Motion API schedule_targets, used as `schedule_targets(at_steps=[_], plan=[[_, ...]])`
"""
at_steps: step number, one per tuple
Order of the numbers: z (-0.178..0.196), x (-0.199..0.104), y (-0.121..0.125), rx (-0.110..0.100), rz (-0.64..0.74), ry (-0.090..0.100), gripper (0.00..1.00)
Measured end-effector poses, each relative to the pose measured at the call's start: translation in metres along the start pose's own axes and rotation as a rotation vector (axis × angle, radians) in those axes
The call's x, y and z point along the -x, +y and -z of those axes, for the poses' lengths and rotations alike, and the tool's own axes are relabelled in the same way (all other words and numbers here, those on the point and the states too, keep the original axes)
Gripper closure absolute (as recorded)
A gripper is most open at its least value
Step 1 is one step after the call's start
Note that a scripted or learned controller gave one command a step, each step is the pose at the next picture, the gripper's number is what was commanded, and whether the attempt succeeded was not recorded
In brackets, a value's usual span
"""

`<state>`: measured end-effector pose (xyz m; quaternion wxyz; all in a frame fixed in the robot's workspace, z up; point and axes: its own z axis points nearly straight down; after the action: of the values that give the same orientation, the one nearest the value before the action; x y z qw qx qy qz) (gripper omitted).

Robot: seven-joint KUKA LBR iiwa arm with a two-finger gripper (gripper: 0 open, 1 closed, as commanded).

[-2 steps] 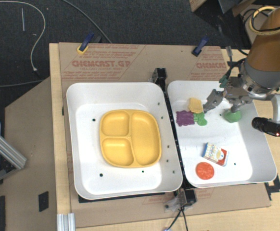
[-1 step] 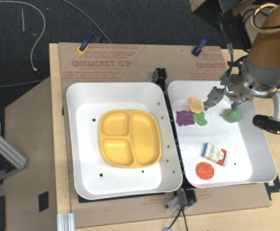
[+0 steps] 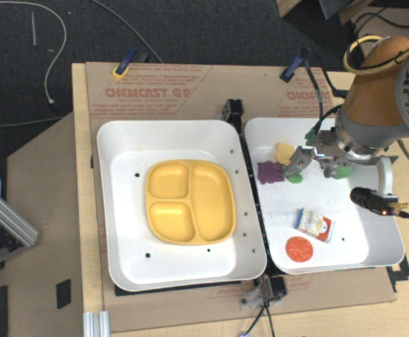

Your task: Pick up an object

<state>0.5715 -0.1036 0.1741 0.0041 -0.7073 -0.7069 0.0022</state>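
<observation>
Hanging low over the far part of the right bin (image 3: 373,255), the claw (image 3: 315,161) sits just beside a cluster of three small items: a purple block (image 3: 269,172), a pale yellow piece (image 3: 284,152) and a green object (image 3: 295,177). One grey finger (image 3: 299,161) is seen angled down toward the green object; a second green shape (image 3: 341,171) lies under the wrist, partly hidden. Whether the fingers stand apart or together cannot be determined from this slant, and no item is seen between them.

Status of task: not accomplished. Every visible item rests on the bin floor. In my judgement the arm is at the approach or closing stage on the cluster, the green object being the likeliest target, though that cannot be confirmed.

Other contents of the right bin: a small white, blue and red packet (image 3: 313,225) and a red disc (image 3: 299,248), both toward the near edge and well apart from the claw. The left bin (image 3: 117,209) holds a yellow divided tray (image 3: 190,202), untouched.

Remaining: secure a grip on one item and lift it clear. Risk noted: the clustered items lie close together, so a closing grip may nudge a neighbour or slip off.
</observation>
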Motion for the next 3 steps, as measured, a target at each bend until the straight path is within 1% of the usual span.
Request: schedule_targets(at_steps=[1,2,3], plan=[[-0.049,-0.010,-0.002,0.001,0.000,0.000,0.00],[-0.091,-0.011,-0.002,0.004,-0.001,0.000,0.00],[-0.078,-0.011,-0.001,0.009,0.000,-0.001,1.00]])
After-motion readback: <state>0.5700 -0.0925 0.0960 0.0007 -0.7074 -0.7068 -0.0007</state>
